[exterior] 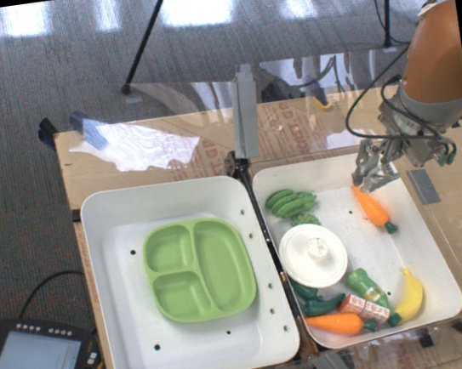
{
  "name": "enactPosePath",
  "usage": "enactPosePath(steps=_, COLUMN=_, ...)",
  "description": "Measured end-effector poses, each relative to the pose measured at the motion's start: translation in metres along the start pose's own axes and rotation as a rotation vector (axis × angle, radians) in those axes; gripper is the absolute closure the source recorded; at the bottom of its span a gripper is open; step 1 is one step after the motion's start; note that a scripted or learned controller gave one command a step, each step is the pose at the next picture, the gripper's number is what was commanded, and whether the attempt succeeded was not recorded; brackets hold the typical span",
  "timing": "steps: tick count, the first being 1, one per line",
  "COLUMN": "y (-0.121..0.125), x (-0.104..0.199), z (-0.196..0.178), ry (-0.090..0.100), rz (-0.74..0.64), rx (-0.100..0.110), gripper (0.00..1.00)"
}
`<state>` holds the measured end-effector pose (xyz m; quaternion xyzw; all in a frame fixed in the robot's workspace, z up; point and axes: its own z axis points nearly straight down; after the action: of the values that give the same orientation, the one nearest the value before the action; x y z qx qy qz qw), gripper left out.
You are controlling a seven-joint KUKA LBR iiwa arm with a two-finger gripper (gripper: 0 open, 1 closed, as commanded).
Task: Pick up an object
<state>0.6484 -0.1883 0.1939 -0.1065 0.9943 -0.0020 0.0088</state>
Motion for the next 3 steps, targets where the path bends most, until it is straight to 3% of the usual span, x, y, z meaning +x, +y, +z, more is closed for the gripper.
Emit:
enactPosePath(steps=1, y=0.020, x=0.082, z=0.106, ry=0.023, rz=-0.039, rx=-0.013, gripper=1.00)
enactPosePath(steps=2, y=-0.015, x=0.047, z=0.105, ry=0.015, rz=0.274, rx=-0.004, gripper=1.00)
enactPosePath(steps=3, y=0.019, x=0.038, z=0.033, ry=0.010, rz=0.424, rx=-0.002, gripper=1.00)
